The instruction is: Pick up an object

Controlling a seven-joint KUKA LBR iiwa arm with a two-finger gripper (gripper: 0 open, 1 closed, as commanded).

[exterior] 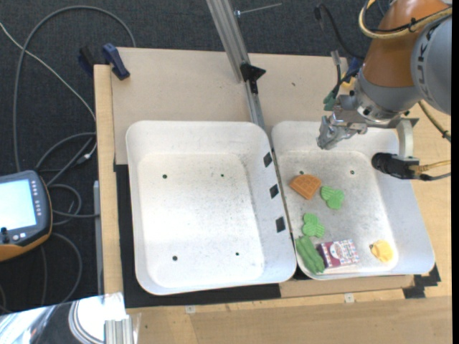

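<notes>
My gripper hangs above the far edge of the right bin, with nothing seen between its fingers. In that bin lie an orange waffle-like piece, a green piece to its right, another green piece below, a long green item by the near left wall, a pink-and-white packet and a small yellow item. The orange piece is the closest to the gripper, a little nearer the camera.
The left bin stands beside the right one, with small black tabs along the shared wall. A slanted metal rail crosses the bench behind the bins. A pendant with a screen lies off the bench at the left.
</notes>
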